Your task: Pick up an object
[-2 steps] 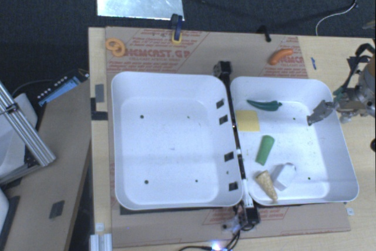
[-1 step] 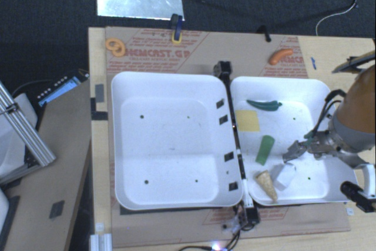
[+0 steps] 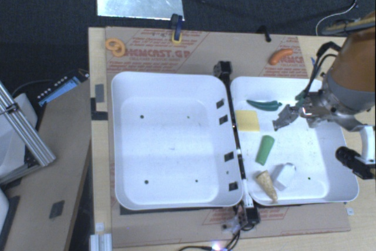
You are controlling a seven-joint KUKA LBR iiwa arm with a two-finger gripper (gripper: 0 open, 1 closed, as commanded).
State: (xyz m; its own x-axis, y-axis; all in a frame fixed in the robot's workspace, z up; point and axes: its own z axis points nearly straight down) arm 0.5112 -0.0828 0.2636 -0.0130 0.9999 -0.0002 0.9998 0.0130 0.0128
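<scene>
The objects to choose from all lie in the right bin (image 3: 335,188), gathered in its left half, close to the divider. A dark green pepper-shaped piece (image 3: 264,104) lies farthest from the camera, and a yellow square block (image 3: 247,121) is just beside it, on its near left. Nearer again comes a light green cylinder (image 3: 265,150), tilted a little, and at the near edge a tan cone (image 3: 267,184) rests beside a small white piece (image 3: 285,176). They are spread apart enough that each one can probably be taken alone.

The gripper (image 3: 281,121) hangs over the middle of this bin, to the right of the yellow block and just near of the pepper piece. Its fingers stand a little apart and nothing is between them, so it holds no object. I judge that it is placed here to choose a target, maybe the pepper piece or the cylinder.

The left bin (image 3: 123,126) seems only a place for later. An orange sausage-shaped toy (image 3: 280,56) and an orange ring (image 3: 115,47) lie outside on the bench.
</scene>
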